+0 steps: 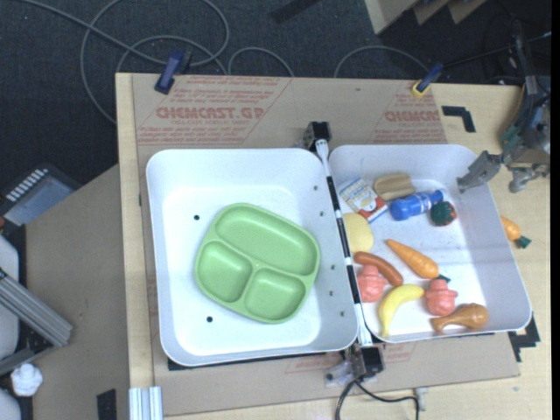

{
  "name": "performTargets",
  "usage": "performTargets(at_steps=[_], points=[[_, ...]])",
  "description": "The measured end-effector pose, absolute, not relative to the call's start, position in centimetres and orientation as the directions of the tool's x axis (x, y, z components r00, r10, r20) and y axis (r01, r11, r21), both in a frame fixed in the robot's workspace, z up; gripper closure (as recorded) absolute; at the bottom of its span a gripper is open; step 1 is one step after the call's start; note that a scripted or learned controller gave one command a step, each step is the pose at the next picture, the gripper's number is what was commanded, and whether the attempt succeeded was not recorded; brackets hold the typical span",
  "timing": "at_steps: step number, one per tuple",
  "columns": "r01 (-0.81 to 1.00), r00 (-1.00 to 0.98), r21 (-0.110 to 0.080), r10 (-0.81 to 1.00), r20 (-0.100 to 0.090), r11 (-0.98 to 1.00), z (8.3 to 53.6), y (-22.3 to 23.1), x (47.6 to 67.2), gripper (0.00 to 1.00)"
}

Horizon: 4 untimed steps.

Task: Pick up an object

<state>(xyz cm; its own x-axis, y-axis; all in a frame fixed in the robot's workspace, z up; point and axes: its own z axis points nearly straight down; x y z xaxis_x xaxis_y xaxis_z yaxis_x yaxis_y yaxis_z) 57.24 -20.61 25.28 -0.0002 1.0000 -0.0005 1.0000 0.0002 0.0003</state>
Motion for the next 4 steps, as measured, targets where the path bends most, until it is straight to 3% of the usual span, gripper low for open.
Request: performTargets(at_steps=[1, 2, 3, 4], points=[[1.000, -0.001, -0.003, 1.000, 0.002, 0.001, 11.7, -14.3, 58.4, 0.00], [1.000, -0.001, -0.002, 1.000, 0.001, 0.001, 8.4, -11.7, 55.8, 0.00], [1.000, 0.001, -0.002, 1.000, 0.001, -0.001, 8.4, -10.5, 51.6, 0.00], [1.000, -0.001, 0.000, 1.000, 0.000, 0.001, 8.5, -9.8, 62.2, 0.00]])
